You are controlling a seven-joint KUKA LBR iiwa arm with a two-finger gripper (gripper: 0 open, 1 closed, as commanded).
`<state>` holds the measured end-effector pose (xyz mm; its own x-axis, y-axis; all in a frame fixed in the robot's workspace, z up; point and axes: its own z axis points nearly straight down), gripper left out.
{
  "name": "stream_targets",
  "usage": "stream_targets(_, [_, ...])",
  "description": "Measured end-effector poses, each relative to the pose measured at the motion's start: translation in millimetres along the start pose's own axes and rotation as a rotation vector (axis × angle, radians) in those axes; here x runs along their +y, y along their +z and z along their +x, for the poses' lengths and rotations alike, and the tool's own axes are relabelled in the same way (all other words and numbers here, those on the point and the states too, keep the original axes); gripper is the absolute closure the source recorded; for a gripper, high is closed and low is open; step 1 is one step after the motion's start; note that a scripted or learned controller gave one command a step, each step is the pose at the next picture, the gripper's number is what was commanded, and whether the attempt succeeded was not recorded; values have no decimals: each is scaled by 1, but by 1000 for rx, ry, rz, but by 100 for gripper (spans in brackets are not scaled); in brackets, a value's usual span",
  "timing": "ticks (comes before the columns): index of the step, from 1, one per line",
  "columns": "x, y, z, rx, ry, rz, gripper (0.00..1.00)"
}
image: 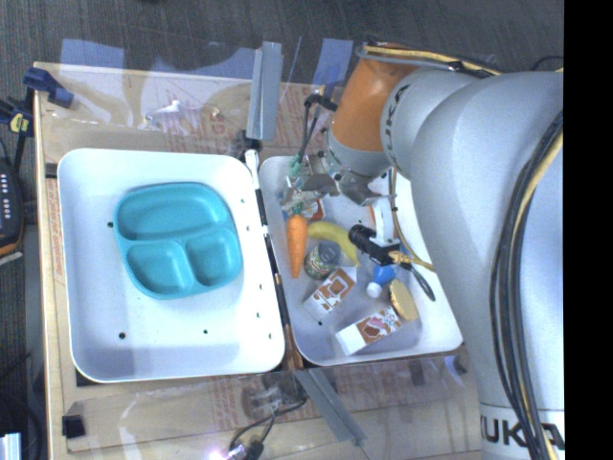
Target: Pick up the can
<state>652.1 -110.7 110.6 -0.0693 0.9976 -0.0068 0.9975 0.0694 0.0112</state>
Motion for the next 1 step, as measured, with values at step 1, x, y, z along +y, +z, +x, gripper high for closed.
stream_targets(1, [7, -106, 8, 6, 196, 13, 100])
